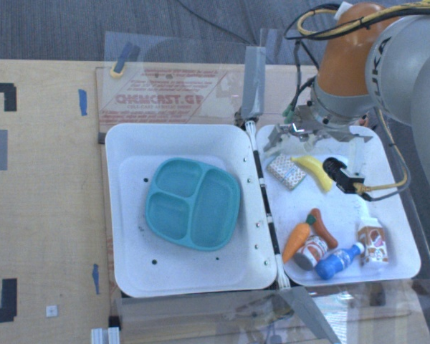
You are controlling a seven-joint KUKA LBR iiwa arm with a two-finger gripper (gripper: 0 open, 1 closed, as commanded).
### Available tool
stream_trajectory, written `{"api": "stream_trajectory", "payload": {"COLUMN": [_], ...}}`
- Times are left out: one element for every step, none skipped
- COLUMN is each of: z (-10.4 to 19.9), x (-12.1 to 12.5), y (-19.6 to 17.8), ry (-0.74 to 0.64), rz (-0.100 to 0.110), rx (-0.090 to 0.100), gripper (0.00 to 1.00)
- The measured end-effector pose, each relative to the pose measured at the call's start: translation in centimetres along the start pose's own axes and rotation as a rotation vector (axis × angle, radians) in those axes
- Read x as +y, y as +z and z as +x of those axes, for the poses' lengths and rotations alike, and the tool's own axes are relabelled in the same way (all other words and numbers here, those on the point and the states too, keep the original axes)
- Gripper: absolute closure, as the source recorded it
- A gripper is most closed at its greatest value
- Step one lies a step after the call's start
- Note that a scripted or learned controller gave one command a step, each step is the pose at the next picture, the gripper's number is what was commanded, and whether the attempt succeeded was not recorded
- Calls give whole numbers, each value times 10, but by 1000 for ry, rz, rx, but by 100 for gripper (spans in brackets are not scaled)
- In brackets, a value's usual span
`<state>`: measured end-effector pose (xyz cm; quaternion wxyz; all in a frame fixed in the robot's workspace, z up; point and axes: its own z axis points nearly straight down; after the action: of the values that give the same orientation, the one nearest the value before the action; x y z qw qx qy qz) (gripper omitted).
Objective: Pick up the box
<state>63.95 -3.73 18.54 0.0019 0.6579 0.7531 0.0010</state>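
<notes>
Gripper [295, 131] hovering at the right bin's [408, 264] far edge; finger state impossible to tell; box [286, 170] lying just beside it.

Patterned box [286, 170], flat, right bin

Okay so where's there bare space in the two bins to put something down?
Left bin: bare floor rings the teal divided plate, widest along its left and near sides. Right bin: crowded; the box, banana, carrots, blue bottle and small carton leave one patch, between banana and carrots.
</notes>
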Motion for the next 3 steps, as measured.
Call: {"api": "stream_trajectory", "payload": {"z": [1,-13,-15], "x": [29,-14,-35], "y": [0,0,0], "ry": [-167,-152,-180], "rz": [-1,3,4], "rx": [-1,2,2], "gripper": [0,0,0]}}
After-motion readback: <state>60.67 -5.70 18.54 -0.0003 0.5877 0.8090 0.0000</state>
